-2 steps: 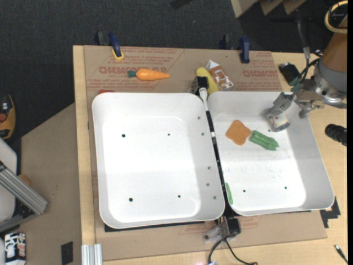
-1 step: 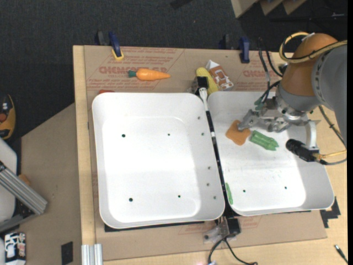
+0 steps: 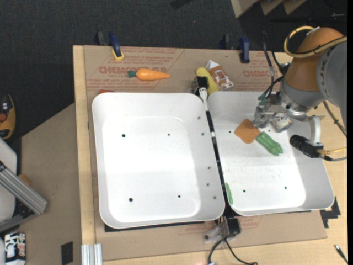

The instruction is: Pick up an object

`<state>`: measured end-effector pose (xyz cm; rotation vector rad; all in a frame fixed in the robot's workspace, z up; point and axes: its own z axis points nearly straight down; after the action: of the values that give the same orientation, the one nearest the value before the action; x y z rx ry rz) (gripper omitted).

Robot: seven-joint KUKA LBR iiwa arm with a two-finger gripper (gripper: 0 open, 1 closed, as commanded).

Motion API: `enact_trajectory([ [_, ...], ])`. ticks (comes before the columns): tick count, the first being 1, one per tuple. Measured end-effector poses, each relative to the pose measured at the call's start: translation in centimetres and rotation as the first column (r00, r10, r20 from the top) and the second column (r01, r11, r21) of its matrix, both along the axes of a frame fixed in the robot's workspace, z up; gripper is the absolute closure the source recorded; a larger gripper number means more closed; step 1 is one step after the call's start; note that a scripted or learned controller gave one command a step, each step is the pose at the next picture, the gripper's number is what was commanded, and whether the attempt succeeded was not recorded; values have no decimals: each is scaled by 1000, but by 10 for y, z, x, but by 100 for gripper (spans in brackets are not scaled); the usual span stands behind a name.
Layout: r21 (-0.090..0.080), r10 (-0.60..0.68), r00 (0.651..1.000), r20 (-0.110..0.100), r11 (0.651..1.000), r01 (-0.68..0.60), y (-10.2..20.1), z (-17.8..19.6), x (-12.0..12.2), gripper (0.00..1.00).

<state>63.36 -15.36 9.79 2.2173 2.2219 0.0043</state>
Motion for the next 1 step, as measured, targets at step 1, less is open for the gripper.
enact_trajectory([
  [1,0,-5,1000,-7,1000,5,-39,-14,-28,100],
])
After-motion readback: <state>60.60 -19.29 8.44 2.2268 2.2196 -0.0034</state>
